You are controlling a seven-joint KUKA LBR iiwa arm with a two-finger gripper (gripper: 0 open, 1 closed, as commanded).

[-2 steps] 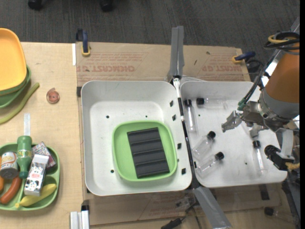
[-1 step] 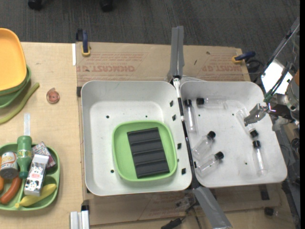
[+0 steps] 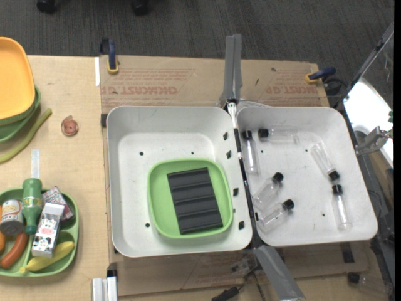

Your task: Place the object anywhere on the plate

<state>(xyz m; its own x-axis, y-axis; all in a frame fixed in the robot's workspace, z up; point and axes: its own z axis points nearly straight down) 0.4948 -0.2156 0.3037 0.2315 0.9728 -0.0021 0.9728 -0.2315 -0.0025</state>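
A green square plate (image 3: 158, 196) lies in the left white bin (image 3: 125, 168), towards its front. A dark grey ridged rectangular block (image 3: 195, 199) lies flat on the middle of the plate. In the right white bin (image 3: 351, 168) several clear vials with black caps lie scattered: one near the dividing wall (image 3: 250, 155), one at the back (image 3: 279, 135), two in the middle front (image 3: 268, 190) (image 3: 276, 212), and two on the right (image 3: 326, 162) (image 3: 340, 207).
On the bench left of the bins stand a green tray of toy food (image 3: 37, 237), a stack of yellow and green plates (image 3: 12, 93) and a small pink piece (image 3: 69, 126). Clamps (image 3: 109, 58) (image 3: 319, 76) hold the cardboard behind the bins.
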